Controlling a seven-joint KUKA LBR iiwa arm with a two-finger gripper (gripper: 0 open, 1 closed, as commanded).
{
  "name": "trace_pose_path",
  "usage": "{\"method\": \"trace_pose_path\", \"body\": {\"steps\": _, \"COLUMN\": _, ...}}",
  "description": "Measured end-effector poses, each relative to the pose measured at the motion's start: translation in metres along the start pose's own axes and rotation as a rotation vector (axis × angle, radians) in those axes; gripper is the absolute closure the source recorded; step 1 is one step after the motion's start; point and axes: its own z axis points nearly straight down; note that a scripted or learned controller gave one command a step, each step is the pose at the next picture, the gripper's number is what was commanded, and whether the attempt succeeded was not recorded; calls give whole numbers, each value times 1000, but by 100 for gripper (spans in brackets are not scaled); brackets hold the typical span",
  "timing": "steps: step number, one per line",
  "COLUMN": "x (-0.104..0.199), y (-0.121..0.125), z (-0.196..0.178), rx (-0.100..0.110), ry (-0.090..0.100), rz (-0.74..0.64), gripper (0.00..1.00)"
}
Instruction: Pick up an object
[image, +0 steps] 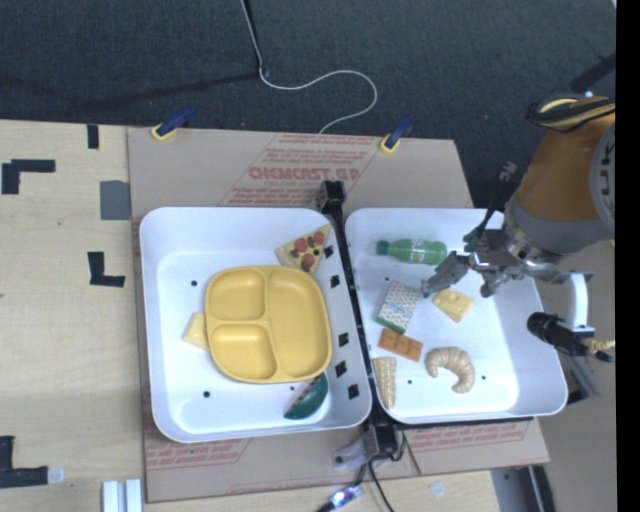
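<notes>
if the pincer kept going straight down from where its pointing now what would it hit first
Most likely the yellow cheese wedge, which lies just below the pincer in the right bin. Depth is hard to judge from this slanted view, so it may land on bare bin floor beside it.

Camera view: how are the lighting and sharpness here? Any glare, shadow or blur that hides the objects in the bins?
Camera view: even, soft lighting with faint shadows; the white bins look bright but not blown out; the yellow plate, green bottle and croissant read clearly; the image is low-resolution overall, and the gripper is slightly soft, so fine detail there is hard to judge.
</notes>
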Motion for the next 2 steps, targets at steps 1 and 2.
{"method": "trace_pose_path", "body": {"steps": 1, "x": 0, "y": 3, "z": -8, "rx": -14, "ry": -2, "rz": -4, "gripper": 0}}
{"method": "trace_pose_path", "body": {"steps": 2, "x": -8, "y": 2, "z": 53, "rx": -8, "ry": -2, "rz": -3, "gripper": 0}}
